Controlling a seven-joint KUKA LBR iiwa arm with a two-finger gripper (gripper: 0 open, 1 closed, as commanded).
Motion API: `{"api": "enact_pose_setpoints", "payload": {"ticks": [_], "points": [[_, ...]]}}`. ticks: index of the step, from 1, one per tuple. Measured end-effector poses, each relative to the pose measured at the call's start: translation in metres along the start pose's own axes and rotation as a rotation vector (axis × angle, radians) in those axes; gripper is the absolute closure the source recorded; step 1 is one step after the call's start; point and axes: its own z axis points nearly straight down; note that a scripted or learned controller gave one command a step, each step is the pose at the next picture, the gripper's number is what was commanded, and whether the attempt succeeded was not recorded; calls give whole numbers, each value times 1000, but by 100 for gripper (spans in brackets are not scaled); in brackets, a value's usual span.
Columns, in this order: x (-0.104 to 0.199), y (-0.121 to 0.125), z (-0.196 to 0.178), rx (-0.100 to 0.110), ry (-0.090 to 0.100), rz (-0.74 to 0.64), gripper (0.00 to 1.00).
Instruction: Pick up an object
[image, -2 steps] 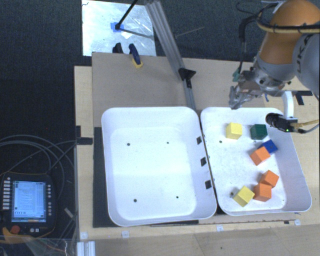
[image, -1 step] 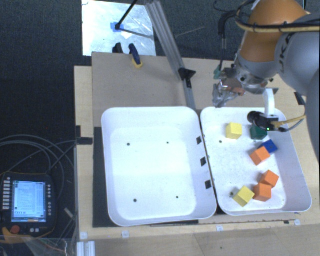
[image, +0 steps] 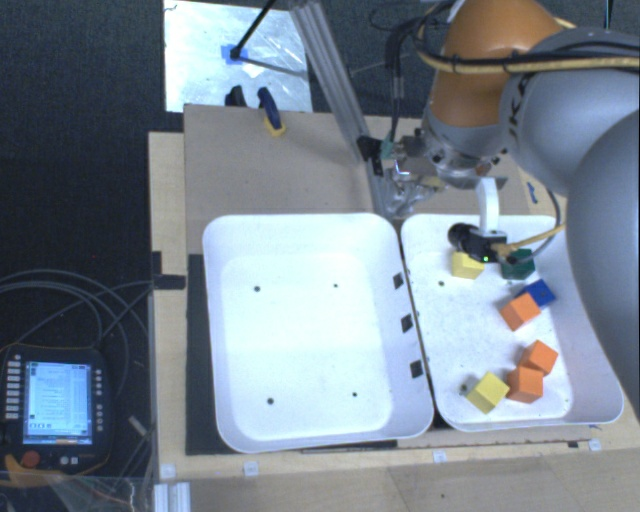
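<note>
The right bin (image: 590, 385) holds several blocks. A yellow block (image: 466, 265) and a green block (image: 517, 265) lie near its far edge. A blue block (image: 540, 292) sits against an orange block (image: 519, 311). Near the front are two more orange blocks (image: 540, 355) (image: 525, 383) and a second yellow block (image: 488, 391). My gripper (image: 400, 195) hangs over the far left corner of the right bin, by the divide between the bins and left of the yellow block. Nothing shows in its grasp.
The left bin (image: 215, 250) sits beside the right one. A black part with a green light (image: 470, 240) hangs from the wrist just above the far yellow block. A slanted metal pole (image: 335, 80) stands behind the bins. A teach pendant (image: 55, 405) lies at the left.
</note>
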Motion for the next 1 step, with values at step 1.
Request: {"api": "enact_pose_setpoints", "payload": {"ticks": [1], "points": [[52,-17,-7,1,1,0,100]]}}
